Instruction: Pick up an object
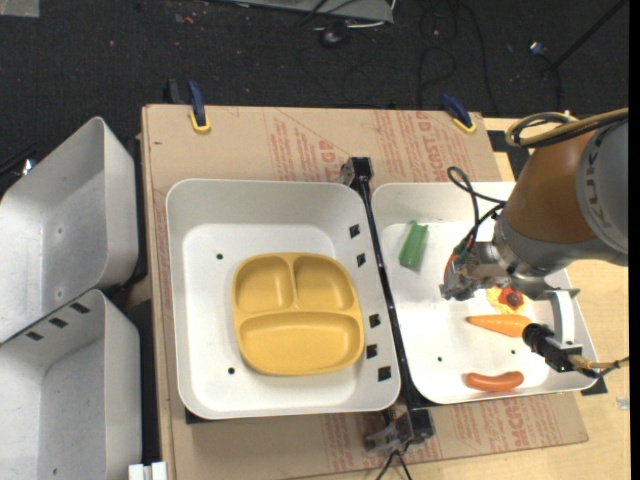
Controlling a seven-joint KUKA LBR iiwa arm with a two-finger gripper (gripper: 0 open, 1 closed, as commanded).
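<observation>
Lowest in the frame, in the right bin (432, 388), lies a small red-brown sausage (493, 379), near the bin's bottom edge. Just above it lies an orange carrot (497, 324), and a green block (413, 245) lies higher up, near the wall between the two bins. Something yellow and red peeks out beside the carrot, under the arm; what it is, I cannot tell. Over on the left, the left bin (200, 268) holds a yellow tray (297, 313) with three parts. The grey and orange arm (560, 203) comes in from the right of the frame, and the gripper (462, 276) sits low over the middle of the right bin, between the green block and the carrot. It is dark and tangled with wires, so I cannot tell how its grasping part stands or whether it has hold of anything. To do this step well, I think the arm should choose one toy that lies apart from the others, like the green block or the sausage, come straight down over its middle, and squeeze across its thin side before lifting slowly.
</observation>
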